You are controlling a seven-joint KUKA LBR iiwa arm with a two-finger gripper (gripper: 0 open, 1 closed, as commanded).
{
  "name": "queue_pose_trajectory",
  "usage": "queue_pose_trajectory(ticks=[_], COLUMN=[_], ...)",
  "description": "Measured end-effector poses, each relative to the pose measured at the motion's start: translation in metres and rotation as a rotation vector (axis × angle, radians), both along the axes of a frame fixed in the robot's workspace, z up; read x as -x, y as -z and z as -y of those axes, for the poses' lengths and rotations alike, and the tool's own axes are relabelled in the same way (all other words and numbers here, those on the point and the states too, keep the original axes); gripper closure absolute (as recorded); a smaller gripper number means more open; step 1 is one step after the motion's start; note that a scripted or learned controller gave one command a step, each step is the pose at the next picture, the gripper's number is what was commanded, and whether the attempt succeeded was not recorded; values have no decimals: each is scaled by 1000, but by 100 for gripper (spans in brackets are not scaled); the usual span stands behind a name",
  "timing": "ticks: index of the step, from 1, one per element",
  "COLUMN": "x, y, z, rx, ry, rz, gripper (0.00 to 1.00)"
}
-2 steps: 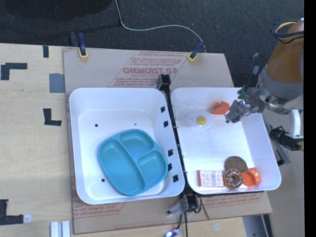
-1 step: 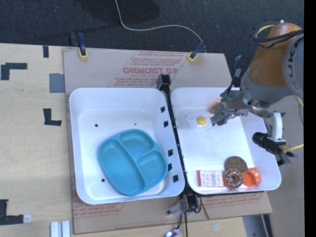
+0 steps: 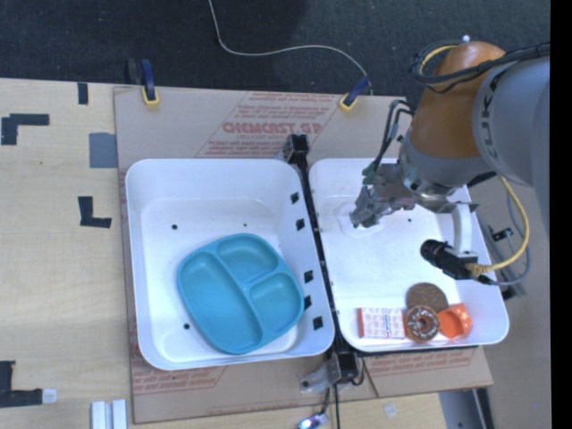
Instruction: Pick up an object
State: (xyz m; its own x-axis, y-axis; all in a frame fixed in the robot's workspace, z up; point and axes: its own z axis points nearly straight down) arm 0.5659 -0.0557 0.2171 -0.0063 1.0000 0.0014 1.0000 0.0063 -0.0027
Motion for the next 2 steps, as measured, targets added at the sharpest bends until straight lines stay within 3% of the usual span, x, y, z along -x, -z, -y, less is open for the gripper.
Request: queue_pose_trajectory(ticks=[2], x=[0], y=[-2], z=[-114], rx=[0], ry=[-2], rz=[2], gripper=[100])
